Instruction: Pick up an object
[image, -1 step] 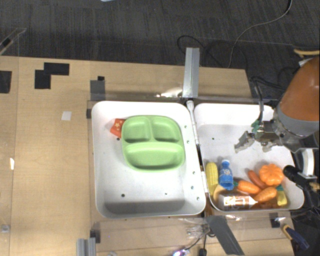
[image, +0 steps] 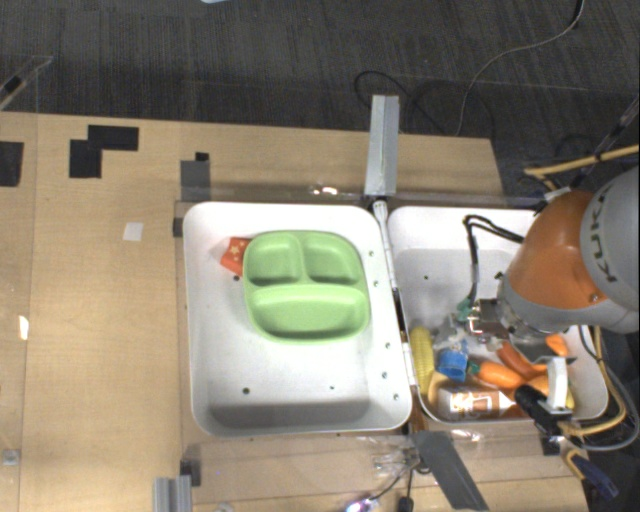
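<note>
Left bin (image: 215, 330) holds a green divided plate (image: 304, 283) over a red-orange item (image: 233, 256), clear of the arm. Right bin (image: 430, 240): clutter (corn (image: 422, 356), blue piece (image: 453, 364), carrot (image: 500, 375), bottle (image: 478, 403)) bunched at the near end. Pincer (image: 478, 318) hangs just above that pile, likely lining up a pick; state not discernible.

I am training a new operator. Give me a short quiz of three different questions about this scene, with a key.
1. True or false: the green divided plate lies in the left bin.
2. Which lies nearest the right bin's left wall: A) corn cob, B) carrot, C) brown bottle?
3. Fill in: the small item peeking from under the plate's left edge is ____.

Key: 1 true; 2 A; 3 red-orange.
</note>
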